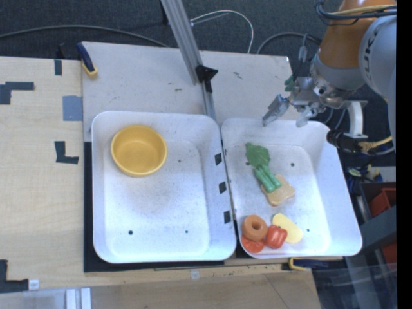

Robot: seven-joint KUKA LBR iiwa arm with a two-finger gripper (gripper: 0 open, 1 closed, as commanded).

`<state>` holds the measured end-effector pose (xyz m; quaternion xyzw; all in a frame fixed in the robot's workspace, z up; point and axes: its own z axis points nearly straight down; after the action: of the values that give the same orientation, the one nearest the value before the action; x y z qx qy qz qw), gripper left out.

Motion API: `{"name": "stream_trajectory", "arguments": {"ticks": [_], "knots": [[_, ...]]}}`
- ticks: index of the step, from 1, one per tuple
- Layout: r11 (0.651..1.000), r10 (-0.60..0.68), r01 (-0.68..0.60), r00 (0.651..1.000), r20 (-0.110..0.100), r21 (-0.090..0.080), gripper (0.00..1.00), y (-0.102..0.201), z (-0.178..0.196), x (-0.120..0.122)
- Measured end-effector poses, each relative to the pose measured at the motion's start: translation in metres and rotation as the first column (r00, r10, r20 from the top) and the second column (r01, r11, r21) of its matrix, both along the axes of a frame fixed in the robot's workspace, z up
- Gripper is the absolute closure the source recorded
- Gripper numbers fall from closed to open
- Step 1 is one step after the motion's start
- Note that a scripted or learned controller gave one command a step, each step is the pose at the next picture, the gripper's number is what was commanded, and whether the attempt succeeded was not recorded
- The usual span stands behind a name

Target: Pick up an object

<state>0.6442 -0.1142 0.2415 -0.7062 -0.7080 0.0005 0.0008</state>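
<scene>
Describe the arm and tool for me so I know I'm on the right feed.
The arm is grey, rounded and bulky, with a glossy orange band above the wrist. Thin black cables loop beside the band. The tool is small, metallic grey, with two slim fingers and dark fittings at its base.

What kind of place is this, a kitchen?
Probably a robotics lab, not a kitchen: a robot arm hangs over two white bins, and the food looks like toys.
</scene>
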Motion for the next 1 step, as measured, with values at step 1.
{"name": "stream_trajectory", "arguments": {"ticks": [1], "knots": [[1.000,0.000,0.000,1.000,0.000,0.000,0.00,0.0000,0.0000,0.0000]]}}
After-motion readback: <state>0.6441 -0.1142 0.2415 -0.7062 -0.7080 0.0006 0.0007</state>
